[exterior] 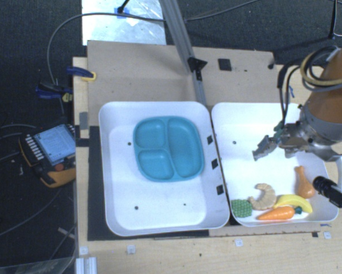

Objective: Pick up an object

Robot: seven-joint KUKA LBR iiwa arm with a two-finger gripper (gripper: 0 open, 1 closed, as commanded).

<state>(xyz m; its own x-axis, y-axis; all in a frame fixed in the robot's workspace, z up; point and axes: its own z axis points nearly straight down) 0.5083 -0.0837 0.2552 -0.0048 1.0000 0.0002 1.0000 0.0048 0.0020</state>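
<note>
Two shallow white bins sat side by side on the worktop point(136, 73). The left bin point(116, 204) held a blue plate point(168, 148) with three compartments, lying flat near the bin's middle. The right bin point(239, 124) held a cluster of toy food along its near edge: a green broccoli piece point(242, 208) at the left, a tan croissant point(264, 196) just beside it, an orange carrot point(276, 213) lying along the rim, a yellow banana point(294, 202) touching the carrot's far end, and a brown drumstick point(303, 182) standing a little apart, farther back and to the right.

The arm point(333, 104) reached in from the right over the right bin. Its gripper point(263, 148) hung above the bare white floor of that bin, pointing left, well apart from the toy food and behind it. The fingers stood slightly parted with nothing between them, though the view was too coarse to say how wide the gap was.

Off the worktop at the left lay a small device with a blue screen point(52, 147) and some loose cables on the dark floor.
</note>
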